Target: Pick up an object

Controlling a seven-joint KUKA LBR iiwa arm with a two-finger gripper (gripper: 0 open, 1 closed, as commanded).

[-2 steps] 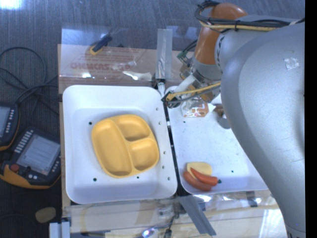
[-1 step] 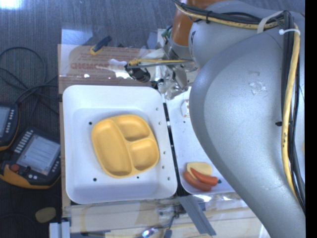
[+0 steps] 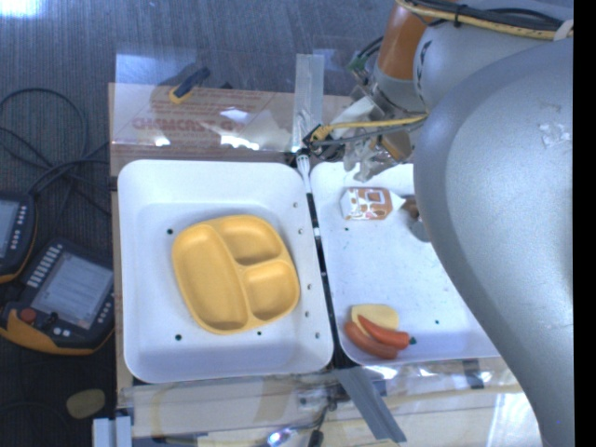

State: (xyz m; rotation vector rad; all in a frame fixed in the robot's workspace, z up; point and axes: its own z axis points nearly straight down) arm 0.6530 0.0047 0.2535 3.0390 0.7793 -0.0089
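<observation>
Left bin [image 3: 130, 250]: yellow divided plate [image 3: 235, 273], centred, margins open all round. Right bin [image 3: 372, 277]: small orange-and-white packet [image 3: 366, 203] near far edge; red-and-yellow toy food [image 3: 377, 331] against near rim. End effector [image 3: 371, 161] above packet; grip state cannot be told.

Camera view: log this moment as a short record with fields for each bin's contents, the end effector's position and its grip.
left bin: yellow divided plate, lying flat near the middle
right bin: small orange-and-white packet near the far edge; toy hot dog at the near edge
end effector: over the far edge of the right bin, just above the packet
grip: cannot tell
arm: covers the right part of the right bin
</observation>
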